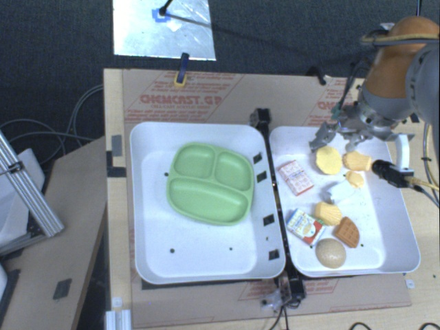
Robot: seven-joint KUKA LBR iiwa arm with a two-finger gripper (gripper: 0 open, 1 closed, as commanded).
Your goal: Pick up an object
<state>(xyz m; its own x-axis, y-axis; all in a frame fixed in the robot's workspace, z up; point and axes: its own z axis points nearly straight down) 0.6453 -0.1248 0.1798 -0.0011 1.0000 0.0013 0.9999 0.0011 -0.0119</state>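
Observation:
My gripper (337,140) hangs over the far part of the right bin (395,243), open, with nothing between its fingers. Just in front of it lies a yellow round piece (329,161), with an orange-yellow piece (357,161) to its right and a small yellow bit (355,179) below that. Nearer the front are a red-and-white packet (295,177), a pale white item (340,192), a yellow corn-like piece (328,213), a colourful packet (304,226), a brown waffle (348,232) and a beige round item (331,253).
The left bin (151,253) holds a green divided plate (210,183). A black divider with clips (269,184) runs between the bins. The arm's orange band and grey wrist (399,67) rise at the right, above the right bin's far corner.

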